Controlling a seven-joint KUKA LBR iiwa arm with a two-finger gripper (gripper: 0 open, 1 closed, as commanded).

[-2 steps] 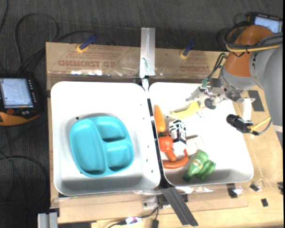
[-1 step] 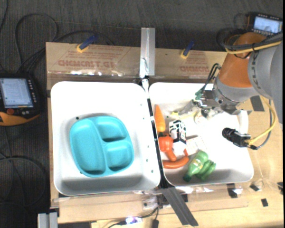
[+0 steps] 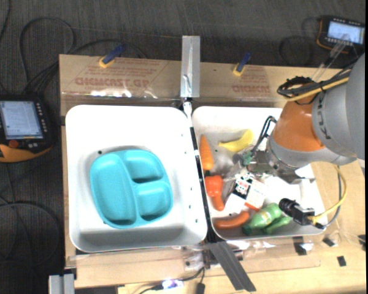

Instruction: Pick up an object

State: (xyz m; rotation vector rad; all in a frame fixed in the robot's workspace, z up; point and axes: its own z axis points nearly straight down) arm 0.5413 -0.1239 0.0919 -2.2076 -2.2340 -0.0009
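My gripper (image 3: 246, 162) hangs low in the right bin (image 3: 256, 116), near its middle, with the grey and orange arm reaching in from the right. A yellow banana (image 3: 236, 143) lies just behind it. A small white box with a dark pattern (image 3: 249, 188) lies just in front of it. Along the bin's left wall sit an orange carrot (image 3: 205, 154) and a red-orange pepper (image 3: 214, 190). Near the front wall lie a reddish sausage (image 3: 231, 220) and a green vegetable (image 3: 267, 218). Nothing is seen lifted.
The left bin (image 3: 80, 127) holds a teal divided plate (image 3: 130, 186). A metal bar (image 3: 191, 66) stands behind the seam between the two bins. The wall between the bins runs close to the carrot and pepper.
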